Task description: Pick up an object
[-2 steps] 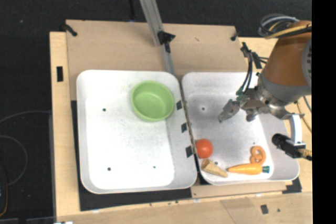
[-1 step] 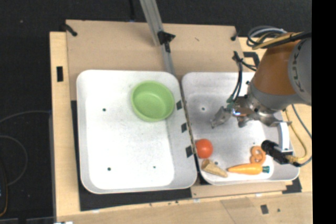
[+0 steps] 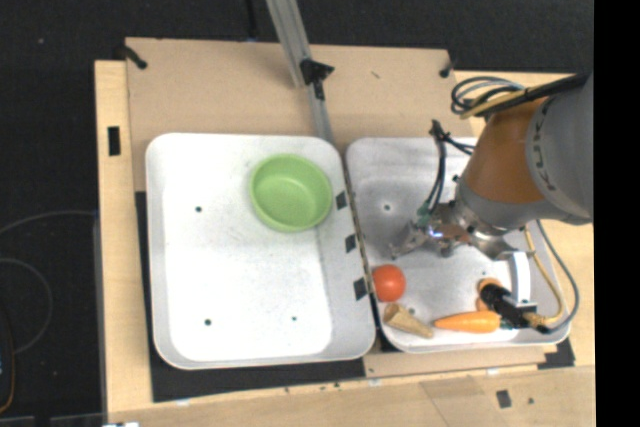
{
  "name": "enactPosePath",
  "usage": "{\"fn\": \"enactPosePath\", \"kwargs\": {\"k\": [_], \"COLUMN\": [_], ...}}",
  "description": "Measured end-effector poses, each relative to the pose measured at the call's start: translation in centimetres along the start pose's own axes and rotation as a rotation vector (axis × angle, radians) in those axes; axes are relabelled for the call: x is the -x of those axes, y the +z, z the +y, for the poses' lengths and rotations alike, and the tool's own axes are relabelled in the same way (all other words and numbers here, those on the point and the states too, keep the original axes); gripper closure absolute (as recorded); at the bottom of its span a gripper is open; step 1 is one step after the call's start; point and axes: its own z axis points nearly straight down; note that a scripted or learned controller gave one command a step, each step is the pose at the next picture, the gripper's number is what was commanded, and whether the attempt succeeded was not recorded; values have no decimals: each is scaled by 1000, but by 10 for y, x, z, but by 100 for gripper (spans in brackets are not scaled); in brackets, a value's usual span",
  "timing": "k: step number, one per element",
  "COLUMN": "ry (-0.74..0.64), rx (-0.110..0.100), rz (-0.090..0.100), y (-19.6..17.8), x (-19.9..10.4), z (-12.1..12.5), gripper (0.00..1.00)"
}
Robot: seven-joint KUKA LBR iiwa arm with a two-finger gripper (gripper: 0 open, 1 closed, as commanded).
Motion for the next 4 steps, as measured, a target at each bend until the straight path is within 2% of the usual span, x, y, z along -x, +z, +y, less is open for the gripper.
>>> {"fn": "enactPosePath", "kwargs": {"k": [1, 3, 4], "ry": [6, -6, -5], "rx": [8, 13, 7], "rz": [1, 0, 0], "y": [-14, -127, -159], "x": [1, -12, -11], "z": [2, -4, -3], "gripper": [100, 100, 100]}}
